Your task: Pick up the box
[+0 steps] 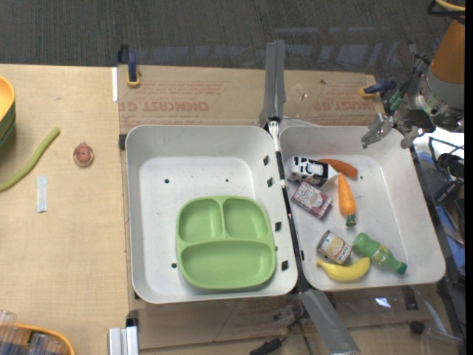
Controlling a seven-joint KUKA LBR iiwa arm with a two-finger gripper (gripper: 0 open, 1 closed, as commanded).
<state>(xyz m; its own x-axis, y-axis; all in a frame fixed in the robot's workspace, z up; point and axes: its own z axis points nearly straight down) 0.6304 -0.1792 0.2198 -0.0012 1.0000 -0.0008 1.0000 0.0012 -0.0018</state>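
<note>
A pink-purple box (312, 198) lies flat in the right bin (414, 198), near its left wall. Just above it sits a small black-and-white carton (308, 170). A smaller tan box (335, 247) lies lower down, beside a banana (344, 271). My gripper (389, 135) hangs over the bin's far right corner, well up and to the right of the boxes. It is open, with nothing between its fingers.
An orange carrot (346, 196), a red-orange chili (340, 167) and a green bottle (378, 254) share the right bin. The left bin (148, 198) holds a green divided plate (225, 241). A metal divider post (274, 80) stands between the bins at the back.
</note>
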